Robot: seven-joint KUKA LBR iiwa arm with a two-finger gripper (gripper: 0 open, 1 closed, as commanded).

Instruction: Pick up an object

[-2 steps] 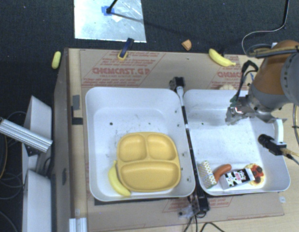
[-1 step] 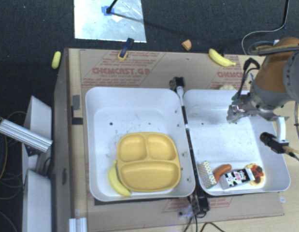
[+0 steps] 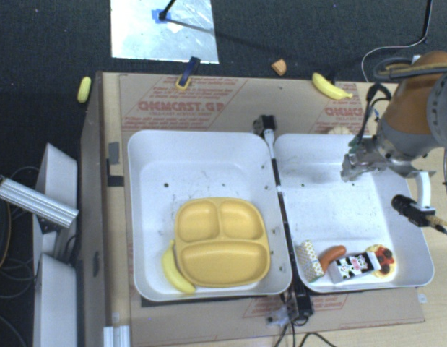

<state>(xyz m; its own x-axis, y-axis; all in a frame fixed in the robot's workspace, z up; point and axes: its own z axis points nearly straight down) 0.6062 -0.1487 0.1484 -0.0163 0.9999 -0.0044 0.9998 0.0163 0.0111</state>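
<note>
My gripper (image 3: 351,169) hangs over the far right part of the right bin (image 3: 331,208), well above the objects at the bin's near edge. Along that near edge lie a small tan block (image 3: 309,258), a red-orange sausage (image 3: 333,254), a black and white packet (image 3: 352,265) and a red and yellow toy (image 3: 382,258). The left bin (image 3: 151,165) holds a yellow sectioned tray (image 3: 222,241) with a yellow banana (image 3: 175,270) against its left side. Nothing shows between the gripper's fingers from this angle.
A second banana (image 3: 330,87), an orange piece (image 3: 279,66) and a small yellow item (image 3: 84,89) lie beyond the bins. A black divider (image 3: 278,194) runs between the two bins. Cables trail at the right by the arm (image 3: 418,114).
</note>
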